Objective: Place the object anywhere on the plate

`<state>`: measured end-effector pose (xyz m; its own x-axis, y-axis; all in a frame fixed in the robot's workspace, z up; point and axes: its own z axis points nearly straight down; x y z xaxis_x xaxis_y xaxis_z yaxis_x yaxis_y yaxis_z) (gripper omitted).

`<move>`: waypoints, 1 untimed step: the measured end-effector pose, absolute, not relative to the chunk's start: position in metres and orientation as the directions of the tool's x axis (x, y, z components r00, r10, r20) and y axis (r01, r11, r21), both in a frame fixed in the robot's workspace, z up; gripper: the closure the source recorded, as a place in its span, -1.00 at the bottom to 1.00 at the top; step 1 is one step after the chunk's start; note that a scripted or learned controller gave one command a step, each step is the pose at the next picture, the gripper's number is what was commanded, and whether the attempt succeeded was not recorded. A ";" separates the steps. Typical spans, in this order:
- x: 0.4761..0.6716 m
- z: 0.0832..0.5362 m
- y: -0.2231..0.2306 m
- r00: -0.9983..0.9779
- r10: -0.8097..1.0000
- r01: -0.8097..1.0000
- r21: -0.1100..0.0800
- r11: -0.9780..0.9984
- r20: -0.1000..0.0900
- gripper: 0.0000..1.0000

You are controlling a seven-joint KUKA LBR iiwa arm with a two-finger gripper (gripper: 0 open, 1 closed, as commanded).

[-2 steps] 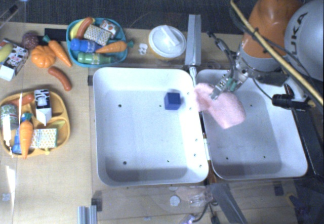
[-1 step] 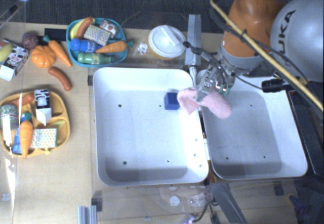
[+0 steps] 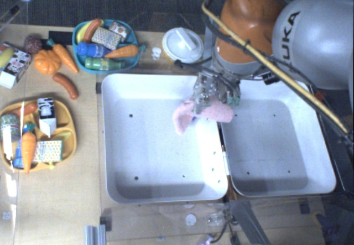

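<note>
The gripper (image 3: pixel 217 93) covers the far part of the pink object (image 3: pixel 191 115), and whether its fingers close on it cannot be told. The arm (image 3: pixel 310 39) is cut off by the right edge. The carton (image 3: pixel 11 64) at far left is clipped by the picture's left edge.

Pink object (image 3: pixel 191 114), white bins (image 3: pixel 138 183), orange-banded grey arm (image 3: pixel 249 11).

Gripper (image 3: pixel 213 96) sits over the seam between the left bin (image 3: pixel 138 183) and the right bin (image 3: pixel 287 177). Pink floppy object (image 3: pixel 191 114) hangs at its fingers, draped across the shared rims.
</note>
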<state>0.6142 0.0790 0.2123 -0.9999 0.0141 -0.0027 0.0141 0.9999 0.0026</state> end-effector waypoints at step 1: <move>0.627 0.217 0.130 -1.000 -0.001 -0.001 0.003 1.000 -0.003 1.00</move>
